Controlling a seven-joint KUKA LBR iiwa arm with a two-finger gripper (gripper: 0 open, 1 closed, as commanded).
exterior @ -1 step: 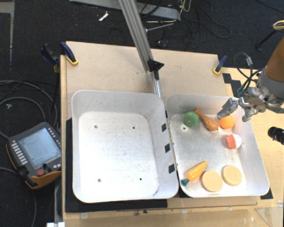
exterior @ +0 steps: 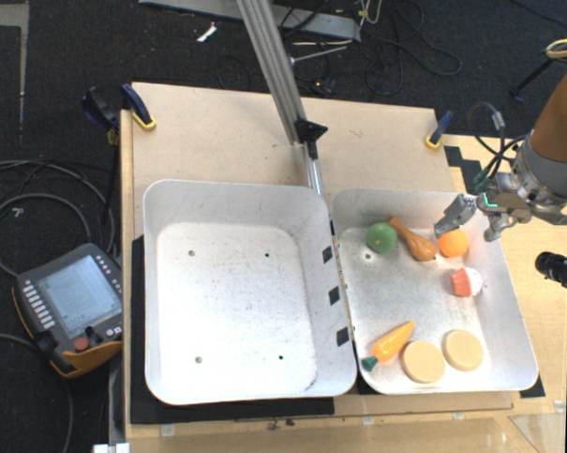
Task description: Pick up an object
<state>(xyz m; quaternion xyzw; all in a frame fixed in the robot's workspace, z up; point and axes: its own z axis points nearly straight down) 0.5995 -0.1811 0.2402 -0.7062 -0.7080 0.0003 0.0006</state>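
From above we see the gripper point(exterior: 474, 218) hanging over the right bin's point(exterior: 505, 306) far edge, its two fingers apart with nothing between them. Just beside it lies an orange ball point(exterior: 453, 243), close under the left finger (whether they touch we cannot tell). Left of the ball rest a brown drumstick-like piece point(exterior: 413, 240) and a green ball point(exterior: 381, 237). Nearer us lie a red and white piece point(exterior: 464, 281), a carrot point(exterior: 390, 341) and two pale discs point(exterior: 444, 356). The left bin point(exterior: 172, 207) sits alongside.
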